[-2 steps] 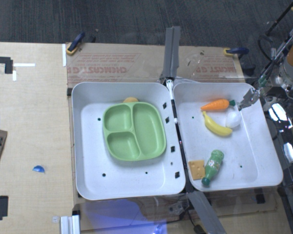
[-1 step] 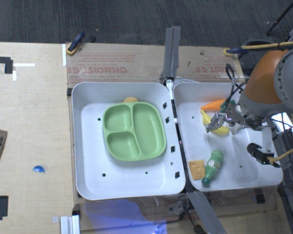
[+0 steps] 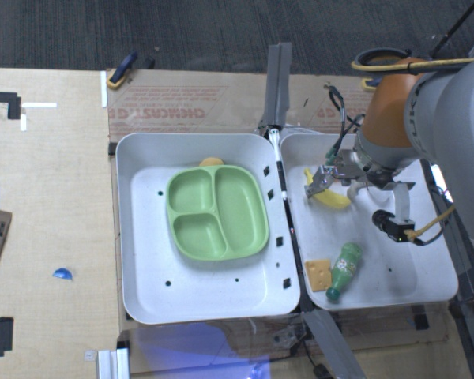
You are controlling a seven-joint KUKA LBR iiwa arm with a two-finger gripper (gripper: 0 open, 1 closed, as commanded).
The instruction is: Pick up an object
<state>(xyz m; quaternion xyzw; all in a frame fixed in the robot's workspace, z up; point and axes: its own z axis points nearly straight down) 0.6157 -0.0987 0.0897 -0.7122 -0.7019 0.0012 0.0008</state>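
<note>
My gripper (image 3: pixel 322 181) is low in the right bin (image 3: pixel 395 294), near its far left corner. It is right over a yellow banana-like object (image 3: pixel 333 200), which pokes out on both sides of the gripper head. A green bottle (image 3: pixel 344 268) lies on its side near the bin's front. Next to it on the left lies a small orange cracker-like square (image 3: pixel 317 274). The grey arm with its orange band (image 3: pixel 387 113) reaches in from the right.
The left bin (image 3: pixel 142 290) holds a green three-compartment tray (image 3: pixel 217 212), and a small yellow object (image 3: pixel 212 163) peeks out behind it. A grey divider post (image 3: pixel 278 85) stands between the bins at the back. A black cable (image 3: pixel 395 226) hangs beside the wrist.
</note>
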